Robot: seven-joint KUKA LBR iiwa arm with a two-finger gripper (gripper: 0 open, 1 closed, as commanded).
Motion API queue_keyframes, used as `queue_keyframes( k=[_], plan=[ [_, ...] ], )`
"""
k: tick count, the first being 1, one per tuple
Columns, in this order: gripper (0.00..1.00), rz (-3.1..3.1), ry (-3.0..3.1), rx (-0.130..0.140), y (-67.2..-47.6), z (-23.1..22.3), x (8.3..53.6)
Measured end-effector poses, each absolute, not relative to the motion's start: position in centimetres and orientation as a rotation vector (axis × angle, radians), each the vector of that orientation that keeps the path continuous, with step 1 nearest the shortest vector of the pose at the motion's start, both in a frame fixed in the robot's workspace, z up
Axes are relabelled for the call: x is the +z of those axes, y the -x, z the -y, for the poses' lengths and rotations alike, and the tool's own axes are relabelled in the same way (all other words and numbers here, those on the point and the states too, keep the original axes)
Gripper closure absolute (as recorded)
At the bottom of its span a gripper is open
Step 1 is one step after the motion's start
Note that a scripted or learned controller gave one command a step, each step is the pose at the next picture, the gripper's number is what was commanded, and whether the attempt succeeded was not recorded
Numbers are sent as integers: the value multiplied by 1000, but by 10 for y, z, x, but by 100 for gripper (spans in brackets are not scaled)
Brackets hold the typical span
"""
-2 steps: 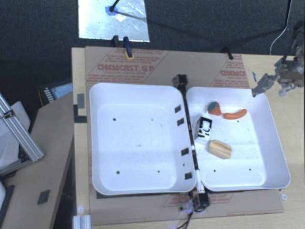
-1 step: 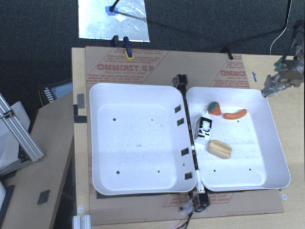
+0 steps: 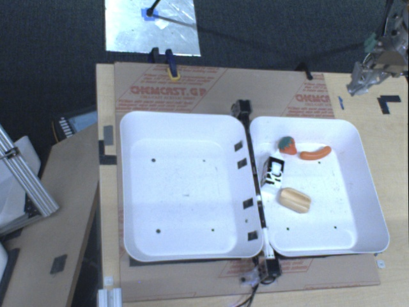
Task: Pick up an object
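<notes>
The right bin (image 3: 358, 190) holds a tan bread-like block (image 3: 294, 200), a small black-and-white card (image 3: 273, 171), an orange sausage-shaped piece (image 3: 316, 152) and a small orange and teal toy (image 3: 287, 145). My gripper (image 3: 365, 77) hangs at the upper right, above the bench beyond the right bin's far corner, well apart from all of these objects. Nothing shows between its fingers.
The left bin (image 3: 137, 190) lies beside the right one, joined by a black clipped divider (image 3: 250, 174). A shiny metal sheet (image 3: 152, 16) lies on the dark floor beyond the bench. An aluminium frame piece (image 3: 25, 181) stands at the left edge.
</notes>
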State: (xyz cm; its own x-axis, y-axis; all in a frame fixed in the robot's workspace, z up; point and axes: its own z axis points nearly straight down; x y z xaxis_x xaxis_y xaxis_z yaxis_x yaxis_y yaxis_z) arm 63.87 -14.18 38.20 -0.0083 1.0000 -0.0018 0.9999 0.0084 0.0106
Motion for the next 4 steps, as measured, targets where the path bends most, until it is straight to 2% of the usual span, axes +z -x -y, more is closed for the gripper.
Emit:
queue_keyframes(
  k=[1,2,3,4],
  plan=[
    [100,-2214,-2226,-2,-557,192,377],
    [100,-2229,-2201,11,-643,115,417],
    [100,-2212,-2231,-7,-598,211,362],
    [100,-2224,-2202,13,-672,159,435]
  ],
)
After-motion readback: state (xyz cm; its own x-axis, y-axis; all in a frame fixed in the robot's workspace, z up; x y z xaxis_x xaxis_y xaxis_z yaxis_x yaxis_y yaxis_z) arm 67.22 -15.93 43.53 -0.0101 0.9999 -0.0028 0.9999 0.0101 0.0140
